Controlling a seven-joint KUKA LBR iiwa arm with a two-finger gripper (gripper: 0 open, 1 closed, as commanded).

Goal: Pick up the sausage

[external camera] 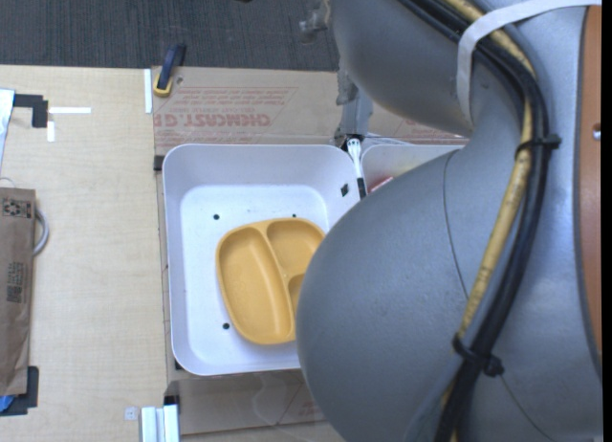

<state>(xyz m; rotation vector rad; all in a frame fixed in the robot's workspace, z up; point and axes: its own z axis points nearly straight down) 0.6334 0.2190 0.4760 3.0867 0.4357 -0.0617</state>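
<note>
My grey arm reaches across the right half of the camera view and covers nearly all of the right bin. A small red patch shows in that bin just beside the arm's edge; I cannot tell what it is. A yellow divided plate lies in the left white bin, its right part hidden under the arm.
A brown paper bag lies at the far left of the wooden bench. Cardboard with red print lies behind the bins. A blue and yellow tool rests near the cardboard's back left corner.
</note>
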